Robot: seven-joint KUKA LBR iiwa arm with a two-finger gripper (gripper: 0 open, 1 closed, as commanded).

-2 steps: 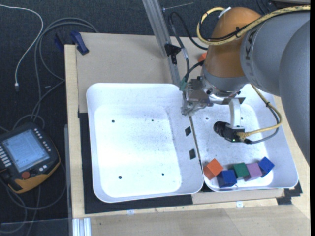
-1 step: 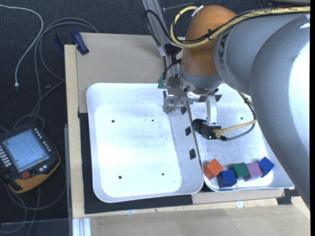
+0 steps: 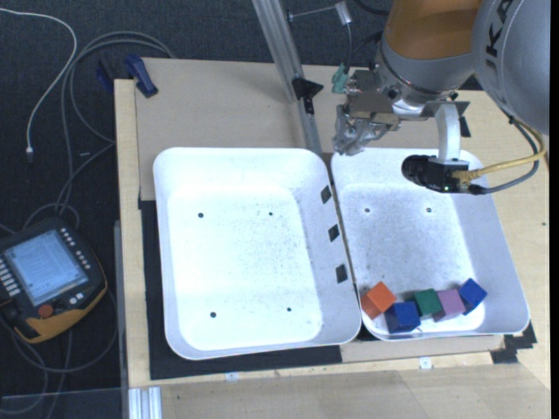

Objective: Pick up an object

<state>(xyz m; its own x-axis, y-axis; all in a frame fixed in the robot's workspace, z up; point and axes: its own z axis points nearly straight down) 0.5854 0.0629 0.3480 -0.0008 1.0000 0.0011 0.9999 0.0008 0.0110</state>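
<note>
I'm at the approach step: my gripper (image 3: 352, 143) hangs at twelve o'clock over the right bin (image 3: 502, 260), fingers nearly closed, empty. The blocks (image 3: 425, 305) cluster at six o'clock; next I reach there and descend.

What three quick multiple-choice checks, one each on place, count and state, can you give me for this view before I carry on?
1. Where do the blocks lie?
A. Far edge of the left bin
B. Near edge of the right bin
C. On the bare bench

2. How many blocks are there?
A. Three
B. Five
C. Seven

3. What is the gripper doing?
A. Hanging over the right bin's far left corner, away from the blocks
B. Pressing on the orange block
C. Resting in the left bin

Answers: 1 B, they line that bin's near wall. 2 B, orange, two blue, green and purple. 3 A, it sits by the far rim, with the blocks at the near end.
</note>
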